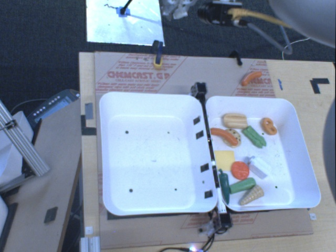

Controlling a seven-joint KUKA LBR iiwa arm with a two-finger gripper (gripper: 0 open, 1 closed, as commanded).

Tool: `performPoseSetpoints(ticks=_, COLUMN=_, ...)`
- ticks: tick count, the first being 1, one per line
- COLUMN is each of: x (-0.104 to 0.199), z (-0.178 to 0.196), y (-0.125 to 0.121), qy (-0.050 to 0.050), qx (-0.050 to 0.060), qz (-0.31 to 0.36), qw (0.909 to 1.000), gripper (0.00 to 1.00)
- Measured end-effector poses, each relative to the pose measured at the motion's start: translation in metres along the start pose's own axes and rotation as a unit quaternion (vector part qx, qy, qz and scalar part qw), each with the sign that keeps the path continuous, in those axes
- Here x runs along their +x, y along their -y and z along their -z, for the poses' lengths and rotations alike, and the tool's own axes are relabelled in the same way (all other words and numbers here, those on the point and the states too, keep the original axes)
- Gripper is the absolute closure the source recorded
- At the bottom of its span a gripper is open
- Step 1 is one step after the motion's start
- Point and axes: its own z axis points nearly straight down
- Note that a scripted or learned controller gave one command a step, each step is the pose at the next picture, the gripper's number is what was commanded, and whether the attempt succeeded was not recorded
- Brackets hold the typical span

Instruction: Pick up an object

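Seen from above: toy foods in the right bin (302, 156), a red tomato (240, 170) near its middle. Gripper (179, 3) blurred, far beyond both bins; impossible to tell if open or closed. Approach step, not yet begun. Next: lowering over one piece, clear of neighbours.

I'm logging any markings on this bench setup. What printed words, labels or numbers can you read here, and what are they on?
"CHEMCAST GP": red print on the clear sheet under the bins, left of centre.
More red print on the sheet near the right bin: too blurred to read.
Nothing readable on the toy foods.
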Motion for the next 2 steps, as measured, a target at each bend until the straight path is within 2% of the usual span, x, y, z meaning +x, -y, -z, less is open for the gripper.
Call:
performPoseSetpoints(ticks=1, x=0.020, z=-0.081, y=0.110, qy=0.004, qx=0.015, qz=0.001, qw=0.9999, gripper=1.00)
performPoseSetpoints(ticks=2, x=0.017, z=-0.007, y=0.041, qy=0.002, qx=0.005, qz=-0.004, qw=1.0000, gripper=1.00)
